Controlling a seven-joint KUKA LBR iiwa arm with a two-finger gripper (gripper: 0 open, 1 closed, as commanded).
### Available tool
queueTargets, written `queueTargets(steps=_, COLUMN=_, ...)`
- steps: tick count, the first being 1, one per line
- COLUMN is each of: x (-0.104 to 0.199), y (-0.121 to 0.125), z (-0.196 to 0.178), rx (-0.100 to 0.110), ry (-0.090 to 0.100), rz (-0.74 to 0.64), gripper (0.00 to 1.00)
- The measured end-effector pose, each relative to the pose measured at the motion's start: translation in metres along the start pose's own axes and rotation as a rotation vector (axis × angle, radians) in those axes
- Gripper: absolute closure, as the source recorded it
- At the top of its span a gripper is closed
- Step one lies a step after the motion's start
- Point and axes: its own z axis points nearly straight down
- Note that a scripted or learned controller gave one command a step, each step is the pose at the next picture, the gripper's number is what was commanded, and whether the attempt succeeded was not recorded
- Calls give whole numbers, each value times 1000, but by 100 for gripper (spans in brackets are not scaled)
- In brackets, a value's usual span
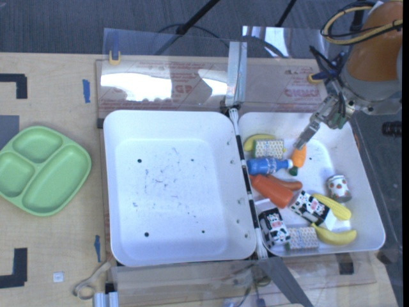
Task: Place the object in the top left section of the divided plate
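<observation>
At bench front: right bin (367,190) heaped with toys | mid: carrot (299,155) (likely target) under gripper (305,136), grip state cannot tell | far left: plate (43,169) unfilled | step: picking; next: lift, cross over.

2 white bins (172,139); blue bottle (267,166) beside red pepper (276,188), bananas (332,235).

**Left bin open, right bin crowded**

The left bin (172,178) offers a bare floor. The right bin (367,190) is packed with toys touching or just beside one another. The green divided plate (43,170) sits apart on bare bench (51,82).
</observation>
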Motion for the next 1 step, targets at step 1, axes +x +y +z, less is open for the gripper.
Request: queueTargets(steps=1, x=-1, y=2, z=-10, rx=-4, ry=-4, rz=0, gripper=100)
